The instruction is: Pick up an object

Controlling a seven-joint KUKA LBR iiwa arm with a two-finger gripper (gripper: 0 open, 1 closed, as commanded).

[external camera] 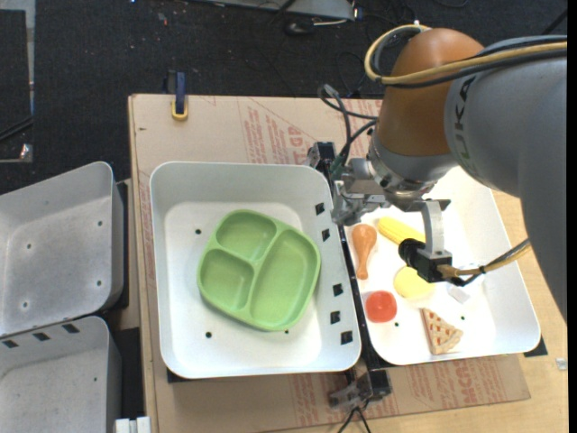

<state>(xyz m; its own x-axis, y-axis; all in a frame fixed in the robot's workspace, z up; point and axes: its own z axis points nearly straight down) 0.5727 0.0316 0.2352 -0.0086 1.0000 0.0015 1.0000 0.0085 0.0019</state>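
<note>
My gripper (393, 209) hangs below the orange wrist band over the back left part of the right bin (505, 242). Under it and just in front lie a yellow banana-like piece (395, 231) and an orange drumstick toy (363, 246). Nearer the front of that bin are a yellow lemon (412, 285), a red tomato (380, 306) and a waffle-patterned wedge (441, 333). I see nothing held in the gripper. The arm hides the back of the right bin.
A green three-compartment plate (260, 269) lies in the middle of the left bin (180, 197). A black part with a yellow cable (427, 262) hangs beside the lemon. Both bins rest on a cardboard sheet (234, 124), with grey trays (54, 242) at the far left.
</note>
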